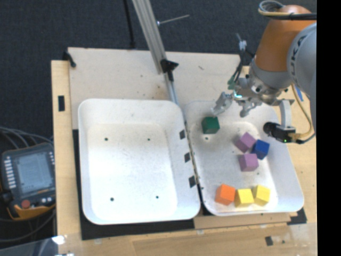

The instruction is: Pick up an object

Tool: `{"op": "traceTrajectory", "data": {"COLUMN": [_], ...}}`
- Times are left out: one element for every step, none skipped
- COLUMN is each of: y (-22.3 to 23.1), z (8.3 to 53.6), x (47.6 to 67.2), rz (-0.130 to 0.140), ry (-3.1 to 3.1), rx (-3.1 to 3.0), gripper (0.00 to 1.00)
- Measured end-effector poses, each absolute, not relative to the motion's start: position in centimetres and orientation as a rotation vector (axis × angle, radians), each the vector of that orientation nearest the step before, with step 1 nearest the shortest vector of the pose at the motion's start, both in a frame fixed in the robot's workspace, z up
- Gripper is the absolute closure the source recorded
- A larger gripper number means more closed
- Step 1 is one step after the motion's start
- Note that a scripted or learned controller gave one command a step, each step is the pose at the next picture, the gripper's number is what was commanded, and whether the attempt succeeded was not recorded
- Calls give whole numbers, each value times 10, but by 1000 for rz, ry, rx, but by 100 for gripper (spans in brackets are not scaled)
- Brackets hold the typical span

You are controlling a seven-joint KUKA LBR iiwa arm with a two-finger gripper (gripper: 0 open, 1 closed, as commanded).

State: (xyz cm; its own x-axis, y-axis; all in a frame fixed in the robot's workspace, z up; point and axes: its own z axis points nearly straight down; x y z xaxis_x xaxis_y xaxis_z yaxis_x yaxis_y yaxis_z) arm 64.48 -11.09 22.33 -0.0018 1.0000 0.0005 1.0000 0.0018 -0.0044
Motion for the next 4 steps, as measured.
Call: {"op": "traceTrajectory", "data": {"y": [-111, -117, -121, -122], "z": [226, 179, 120, 97], "x": [646, 653, 645, 645], "rz": [0, 6, 7, 3], "ry": [-2225, -2220, -2218, -2217], "rx": [-2219, -2221, -2222, -2226], "gripper": [0, 0, 0, 0]}}
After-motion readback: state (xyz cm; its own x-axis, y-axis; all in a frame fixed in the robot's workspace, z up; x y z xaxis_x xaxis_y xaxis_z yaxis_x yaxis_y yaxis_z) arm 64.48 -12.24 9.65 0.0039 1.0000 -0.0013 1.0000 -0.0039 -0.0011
